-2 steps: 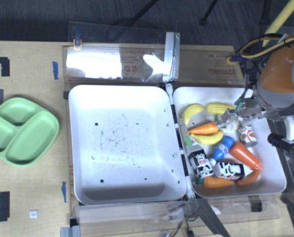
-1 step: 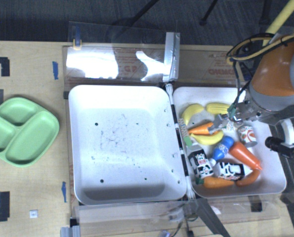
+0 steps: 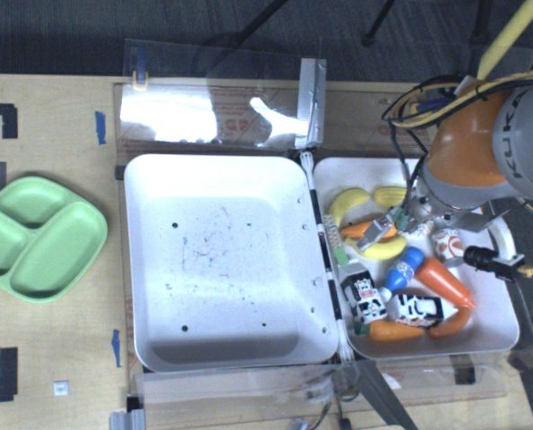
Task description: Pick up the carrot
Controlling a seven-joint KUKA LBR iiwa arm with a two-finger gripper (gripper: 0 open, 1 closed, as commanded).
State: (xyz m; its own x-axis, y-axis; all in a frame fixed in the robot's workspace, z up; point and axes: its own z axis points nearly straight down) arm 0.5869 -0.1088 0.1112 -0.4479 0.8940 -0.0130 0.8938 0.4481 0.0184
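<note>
The carrot (image 3: 443, 281) is an orange tapered piece lying at a slant in the right part of the right bin (image 3: 503, 330), among other toys. My gripper (image 3: 406, 217) hangs below the orange-banded wrist (image 3: 468, 150) over the upper middle of that bin. It is close above a yellow banana-like piece (image 3: 382, 248) and a small orange piece (image 3: 372, 231). The carrot lies below and to the right of the gripper, apart from it. The wrist hides part of the bin's upper right.
The right bin also holds yellow pieces (image 3: 351, 202), a blue item (image 3: 402, 269), black-and-white items (image 3: 418, 309), a white and red ball (image 3: 447, 242) and a second long orange piece (image 3: 393, 331). The left bin (image 3: 221, 249) lies beside it. A green divided plate (image 3: 38, 237) sits far left.
</note>
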